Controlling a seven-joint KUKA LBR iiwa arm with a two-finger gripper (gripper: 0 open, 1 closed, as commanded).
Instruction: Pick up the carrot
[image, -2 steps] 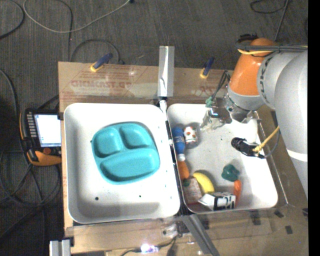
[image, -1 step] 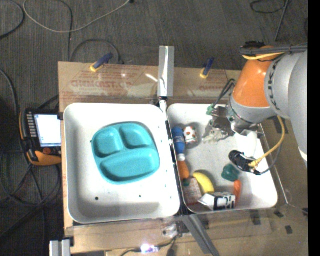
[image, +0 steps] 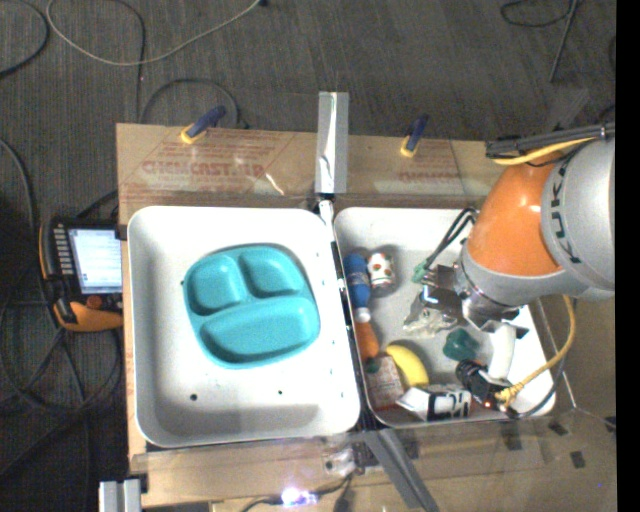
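Note:
The carrot (image: 368, 342), small and orange, lies along the left wall of the right bin (image: 400, 222), just below a blue bottle (image: 355, 272). My gripper (image: 430, 305) hangs over the middle of the same bin, a short way right of the carrot and slightly farther back. Nothing is seen held in it. The grey and orange arm covers the bin's right side.
A yellow fruit (image: 408, 362), a brown packet (image: 383, 380), a teal thing (image: 461, 344) and a white-and-black item (image: 440, 404) crowd the right bin's front. A small white-and-red object (image: 380, 266) sits near the bottle. The left bin (image: 150, 330) holds a teal divided plate (image: 252, 304).

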